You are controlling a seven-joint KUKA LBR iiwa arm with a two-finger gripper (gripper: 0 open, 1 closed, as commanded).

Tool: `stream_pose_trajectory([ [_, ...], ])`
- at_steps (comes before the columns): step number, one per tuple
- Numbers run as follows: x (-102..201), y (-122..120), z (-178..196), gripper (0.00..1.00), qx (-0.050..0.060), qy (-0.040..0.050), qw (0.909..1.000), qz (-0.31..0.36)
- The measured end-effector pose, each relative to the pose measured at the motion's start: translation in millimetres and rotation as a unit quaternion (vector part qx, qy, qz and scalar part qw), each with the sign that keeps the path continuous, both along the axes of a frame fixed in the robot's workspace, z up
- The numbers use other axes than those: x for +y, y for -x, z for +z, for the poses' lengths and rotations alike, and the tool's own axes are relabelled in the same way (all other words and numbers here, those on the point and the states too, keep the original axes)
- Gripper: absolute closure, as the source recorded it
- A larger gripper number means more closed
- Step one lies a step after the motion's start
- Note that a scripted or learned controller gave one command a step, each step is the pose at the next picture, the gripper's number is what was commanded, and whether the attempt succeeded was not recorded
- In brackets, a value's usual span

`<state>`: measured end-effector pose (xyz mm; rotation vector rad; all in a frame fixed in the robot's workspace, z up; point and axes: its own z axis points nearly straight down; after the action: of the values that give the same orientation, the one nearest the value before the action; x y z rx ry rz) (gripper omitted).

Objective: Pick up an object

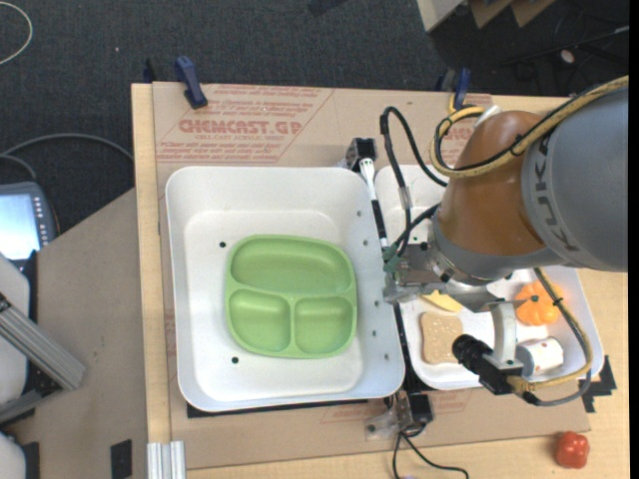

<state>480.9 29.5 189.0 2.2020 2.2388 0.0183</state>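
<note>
Arm (559, 188) comes in from the right and hangs over the right bin (429, 375), covering most of it. The orange band sits right above the wrist.

Gripper (399, 279) is low at the right bin's left edge, just beside the wall shared with the left bin (190, 267). It's seen from above with the wrist body over it, so I can't tell if it's apart, together, or clamped on anything. Nothing is visibly held.

Pickable stuff, all in the right bin:
- toast (437, 337) lies flat in the near-left part, just beside the gripper on its near side
- yellow piece (442, 300) is between the toast and the wrist, partly hidden under the arm, so I can't tell what it is
- orange fruit (539, 305) is toward the right side, with a cable crossing in front of it
- white cylinder (544, 352) lies on its side, just near of the orange fruit

A black fitting (479, 359) on the arm's cabling overlaps the bin's near edge, right of the toast.

The left bin holds a green divided plate (292, 295), lying flat and roughly centred, well apart from the gripper.

On the bench (260, 123): a red object (571, 449) outside the bins at the near-right corner, and a blue clamp (190, 80) on the far edge.
</note>
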Motion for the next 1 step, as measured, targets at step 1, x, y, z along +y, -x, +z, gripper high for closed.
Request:
stream_pose_trajectory([
  [1,-11.5,-0.9,157.9,1.0,-0.005,0.0025,1.0,-0.007],
])
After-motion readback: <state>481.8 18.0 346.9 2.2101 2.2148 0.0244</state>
